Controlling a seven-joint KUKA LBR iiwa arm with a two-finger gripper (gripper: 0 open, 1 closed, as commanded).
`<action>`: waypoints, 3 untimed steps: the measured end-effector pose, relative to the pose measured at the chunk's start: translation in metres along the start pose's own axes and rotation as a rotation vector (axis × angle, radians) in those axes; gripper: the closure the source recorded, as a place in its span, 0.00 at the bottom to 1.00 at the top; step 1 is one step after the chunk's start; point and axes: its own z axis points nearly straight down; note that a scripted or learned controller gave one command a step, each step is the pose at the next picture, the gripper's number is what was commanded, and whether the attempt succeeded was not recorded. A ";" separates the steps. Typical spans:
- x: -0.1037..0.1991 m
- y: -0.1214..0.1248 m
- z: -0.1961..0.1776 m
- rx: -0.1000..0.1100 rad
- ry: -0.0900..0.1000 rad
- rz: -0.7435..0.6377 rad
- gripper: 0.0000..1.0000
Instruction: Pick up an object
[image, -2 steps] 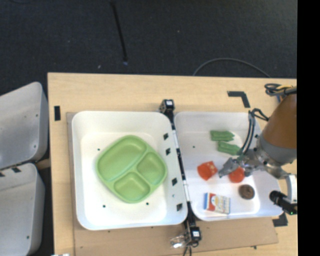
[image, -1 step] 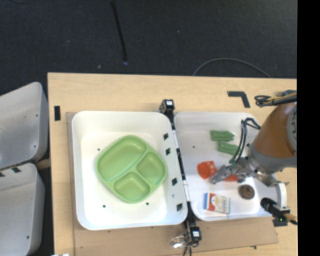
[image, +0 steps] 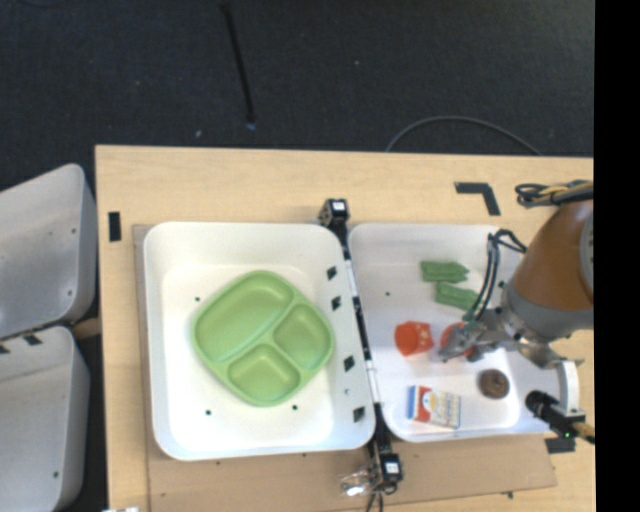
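Observation:
The right bin (image: 380, 300) holds an orange-red cup-like object (image: 412, 338), two green pieces (image: 443, 270) (image: 455, 295), a small brown round object (image: 492, 383) and a white, blue and orange carton (image: 433, 405). My gripper (image: 462, 342) hangs low in the right bin, just right of the orange-red object and left of the brown one. The arm's grey and orange wrist (image: 555, 275) comes in from the right above it. Its tip is dark and cluttered.
The left bin (image: 170, 400) carries a green three-compartment plate (image: 263, 336) in its middle. Black clips (image: 335, 211) sit along the divider between the bins. A cable (image: 495, 265) runs down beside the wrist. Wooden bench surrounds both bins.

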 end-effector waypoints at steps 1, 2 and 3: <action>0.005 0.010 -0.054 -0.004 -0.001 -0.014 1.00; -0.007 0.011 -0.110 -0.004 -0.002 -0.014 1.00; -0.008 0.013 -0.164 -0.005 -0.002 -0.015 1.00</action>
